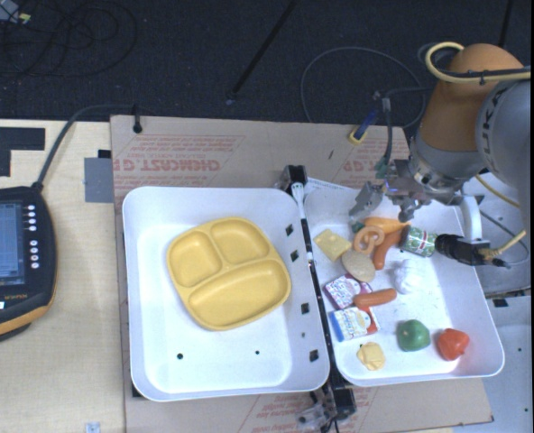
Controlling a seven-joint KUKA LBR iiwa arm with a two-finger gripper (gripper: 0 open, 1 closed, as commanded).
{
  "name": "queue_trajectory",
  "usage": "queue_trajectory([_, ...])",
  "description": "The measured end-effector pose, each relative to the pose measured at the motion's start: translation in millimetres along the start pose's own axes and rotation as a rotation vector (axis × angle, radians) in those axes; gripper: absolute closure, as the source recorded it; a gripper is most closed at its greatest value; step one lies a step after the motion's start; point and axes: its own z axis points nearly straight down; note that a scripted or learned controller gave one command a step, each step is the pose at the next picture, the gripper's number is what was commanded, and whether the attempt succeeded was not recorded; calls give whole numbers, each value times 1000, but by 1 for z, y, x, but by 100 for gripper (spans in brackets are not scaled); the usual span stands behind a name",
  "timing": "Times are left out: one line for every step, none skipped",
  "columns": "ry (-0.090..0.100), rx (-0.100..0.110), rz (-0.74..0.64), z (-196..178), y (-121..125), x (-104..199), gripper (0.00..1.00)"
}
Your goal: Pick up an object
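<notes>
Camera view: gripper (386, 207) over far edge of right bin (483, 332); cannot tell its state. Toy food crowds this bin: orange carrot (382, 231) just below gripper, green pepper (412, 335), red tomato (451, 342) near right rim. Left bin (150, 332) holds glossy yellow divided plate (228, 271), bare white floor around.

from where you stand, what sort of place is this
Likely a robotics lab bench: a grey arm with an orange band reaches over two shallow white bins holding toy food, and an orange-edged handheld control pendant with a screen lies beside them.
</notes>
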Motion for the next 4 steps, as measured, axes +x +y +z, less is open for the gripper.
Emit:
queue_trajectory([0, -7, -1, 77, 0, -43, 0])
queue_trajectory([-9, -4, 2, 99, 2, -29, 0])
queue_trajectory([-1, 4, 4, 93, 0, -27, 100])
queue_trajectory([0, -9, -3, -17, -25, 18, 100])
